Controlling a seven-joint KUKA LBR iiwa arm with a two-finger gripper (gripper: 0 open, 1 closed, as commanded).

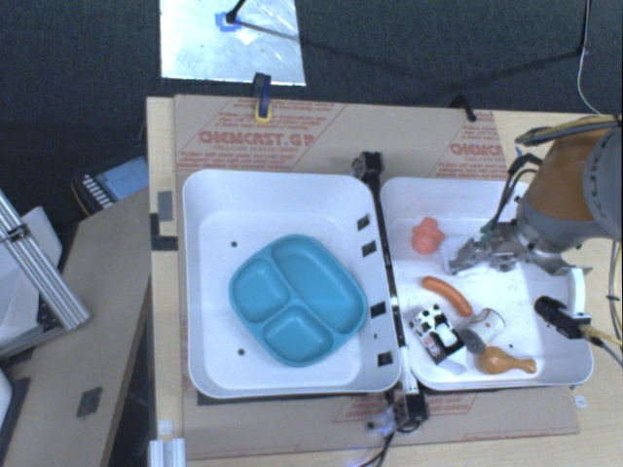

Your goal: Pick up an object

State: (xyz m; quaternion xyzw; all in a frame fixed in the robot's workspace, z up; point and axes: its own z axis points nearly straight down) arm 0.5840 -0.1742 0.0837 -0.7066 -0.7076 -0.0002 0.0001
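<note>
The desk (321,125) carries two white bins side by side under a slanted overhead view. Left bin (209,212) holds a teal divided tray (297,300), its long axis running roughly 10 to 4 o'clock, w/ three compartments. Right bin (574,358) holds the small stuff.

My arm (569,197) comes in from 3 o'clock, orange band up top, grey wrist below. My gripper (465,259) sits low over the right bin's upper middle, pointing toward 9 o'clock; can't tell how wide it stands, too blurred and dark there. Nothing visibly held.

Objs in right bin, big to small:
- orange sausage (447,296), approx center of bin, long axis 10 to 4 o'clock, just below my gripper at abt 7 o'clock from it, apart from it.
- tan pear-shaped piece (503,360), at 5 o'clock in the bin, long axis near level, narrow end pointing to 3 o'clock.
- black-and-white toy (435,333), at 6 o'clock, near the divider side.
- pink lump (426,235), at 10 o'clock in the bin, near my gripper, to its 10 o'clock.
- small grey-and-white item (484,325), between sausage and tan piece; can't ID it.
</note>
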